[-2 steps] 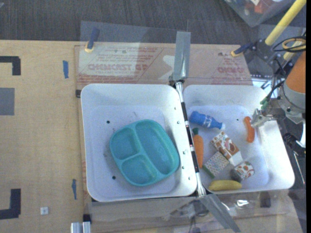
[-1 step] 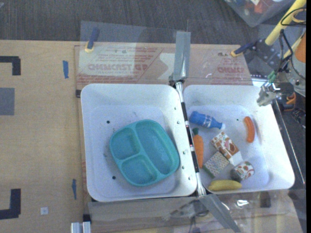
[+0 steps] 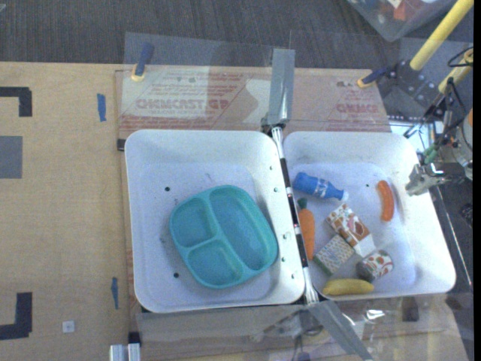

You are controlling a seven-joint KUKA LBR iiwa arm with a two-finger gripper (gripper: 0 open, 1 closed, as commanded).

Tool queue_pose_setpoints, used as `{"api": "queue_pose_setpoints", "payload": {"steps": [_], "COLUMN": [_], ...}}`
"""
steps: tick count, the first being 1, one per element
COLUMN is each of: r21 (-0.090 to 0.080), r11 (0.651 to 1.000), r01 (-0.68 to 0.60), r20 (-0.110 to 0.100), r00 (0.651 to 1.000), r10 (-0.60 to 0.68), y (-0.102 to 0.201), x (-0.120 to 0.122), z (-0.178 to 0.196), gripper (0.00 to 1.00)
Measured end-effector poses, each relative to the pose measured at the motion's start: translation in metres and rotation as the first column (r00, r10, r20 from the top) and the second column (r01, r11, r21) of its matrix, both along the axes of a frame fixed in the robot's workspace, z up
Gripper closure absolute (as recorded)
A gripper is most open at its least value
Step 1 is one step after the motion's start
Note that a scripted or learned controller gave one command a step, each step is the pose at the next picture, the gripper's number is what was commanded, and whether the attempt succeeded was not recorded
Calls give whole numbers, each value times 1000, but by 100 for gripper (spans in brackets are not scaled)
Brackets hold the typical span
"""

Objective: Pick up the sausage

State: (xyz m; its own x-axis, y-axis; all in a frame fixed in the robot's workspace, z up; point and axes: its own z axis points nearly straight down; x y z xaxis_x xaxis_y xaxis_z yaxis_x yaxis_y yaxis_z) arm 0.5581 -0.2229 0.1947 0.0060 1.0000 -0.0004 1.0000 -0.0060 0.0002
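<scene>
Scanning left to right: teal plate (image 3: 223,235) in left bin (image 3: 143,156), not my concern. Sausage (image 3: 386,200) lies in right bin (image 3: 428,273) near its right wall, long axis along that wall. Gripper (image 3: 425,177) just right of sausage, over bin rim; I cannot tell its opening.

bench (image 3: 60,224) | wooden top | left bin (image 3: 150,156) | right bin (image 3: 353,145) | side by side

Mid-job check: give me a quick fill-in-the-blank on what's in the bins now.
The sausage lies in the ___ bin.
The teal divided plate sits in the ___ bin.
The blue bottle lies just above the ___.
The yellow ___ lies nearest that bin's front edge.

Missing words: right; left; carrot; banana
</scene>
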Motion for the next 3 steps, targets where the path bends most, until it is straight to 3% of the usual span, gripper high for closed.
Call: {"api": "queue_pose_setpoints", "payload": {"steps": [1, 2, 3], "r21": [-1, 0, -1], "r11": [1000, 996, 989], "r01": [17, -87, -147], "r20": [2, 0, 2], "r00": [1000, 996, 989], "r10": [-17, 87, 147], "y": [8, 7, 34], "x": [39, -38, 34], "z": [34, -22, 24], "gripper": [100, 100, 100]}}
